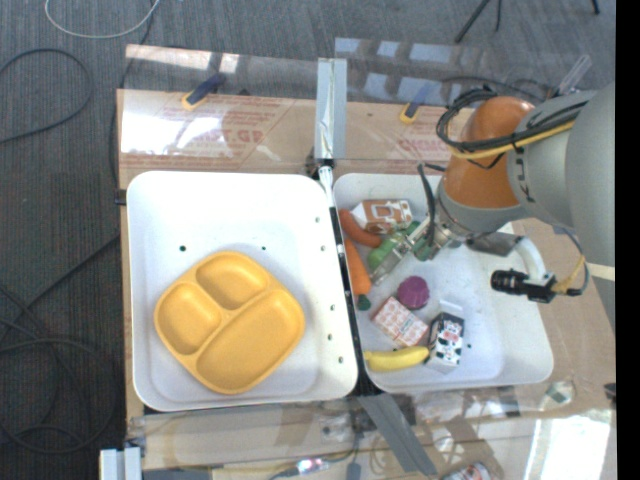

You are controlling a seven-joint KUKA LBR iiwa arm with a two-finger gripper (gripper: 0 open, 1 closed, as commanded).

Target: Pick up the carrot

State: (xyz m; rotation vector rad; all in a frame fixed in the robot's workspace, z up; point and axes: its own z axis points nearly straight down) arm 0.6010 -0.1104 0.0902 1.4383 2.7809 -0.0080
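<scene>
Half the way across the right bin (520, 368), hanging low with the gripper (422, 244), toward the bin's far side. Not being able to tell from this slant whether open or closed; not seeing anything clearly held. Sitting just beside the upper end of a tilted green item (385, 257). Reaching in from the right with the grey arm (590, 168), showing the orange band (488, 158) above the bin's far right part.

Finding the carrot (355, 266) on the other side of the green item, lying lengthwise against the right bin's left wall, apart from the gripper. Seeing an orange-red sausage-shaped piece (360, 228) just beyond the carrot, slanting toward a small printed box (386, 211) by the far wall.

Nearer in the same bin, noting a round magenta piece (412, 291) close below the gripper, then a pink packet (398, 320), then a black-and-white patterned carton (447, 340) just beside that packet. Ending at the near wall with a banana (397, 359) lying along it, touching or almost touching the carton.

Looking across to the left bin (160, 218) and finding a yellow divided plate (230, 320) with three compartments, sitting in the near half, well apart from everything in the right bin.
</scene>
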